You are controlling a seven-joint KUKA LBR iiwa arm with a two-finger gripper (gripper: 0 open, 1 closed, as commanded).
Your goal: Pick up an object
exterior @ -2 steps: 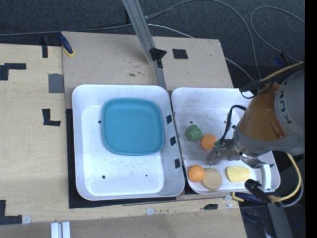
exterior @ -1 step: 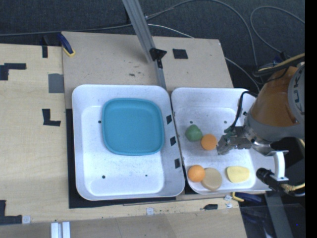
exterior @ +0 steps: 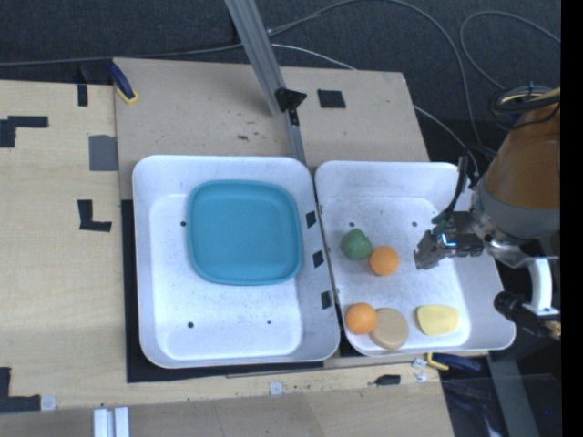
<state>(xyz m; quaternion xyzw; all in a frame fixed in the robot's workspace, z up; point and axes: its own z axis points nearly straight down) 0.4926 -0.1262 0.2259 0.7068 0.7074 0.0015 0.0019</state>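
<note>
While the grey arm reaches in from the right, things lie thus:
Gripper (exterior: pixel 431 254): low over the right shallow white bin (exterior: pixel 401 182), near its right wall; whether its claw is wide or narrow, cannot tell (too dark and small).
Right bin's middle: green rounded lump (exterior: pixel 355 243) touching an orange ball (exterior: pixel 384 261).
Right bin's near edge: second orange ball (exterior: pixel 361 318), tan round disc (exterior: pixel 391 328), yellow oval piece (exterior: pixel 438 319).
Left white bin (exterior: pixel 164 335): square blue plastic plate (exterior: pixel 244 232).
</note>
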